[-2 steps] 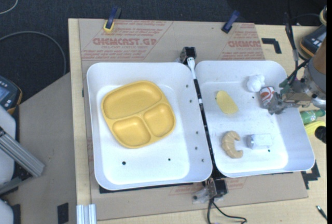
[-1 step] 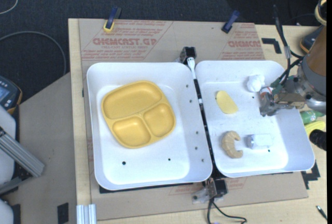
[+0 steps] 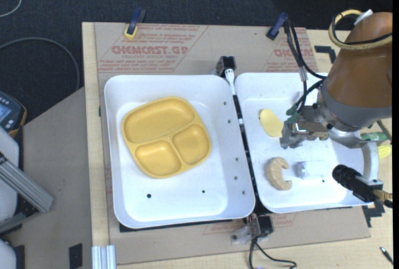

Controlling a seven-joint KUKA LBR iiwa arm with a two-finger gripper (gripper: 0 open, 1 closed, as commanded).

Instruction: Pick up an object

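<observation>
In the right bin [image 3: 268,199] lie a flat yellow chip-shaped piece [image 3: 270,122], a tan croissant-shaped piece [image 3: 278,174] and a small grey-and-clear object [image 3: 302,169]. My gripper [image 3: 297,134] hangs over the middle of that bin, just right of the yellow piece and above the small grey object. Nothing shows between its fingers. The arm's orange band [image 3: 365,56] and grey wrist cover the bin's right part.
The left bin [image 3: 124,199] holds a yellow three-compartment tray [image 3: 165,136]. A black divider with clamps runs between the bins. Cables drape from the top toward the arm. A black fitting [image 3: 352,179] sticks out at the right bin's lower right.
</observation>
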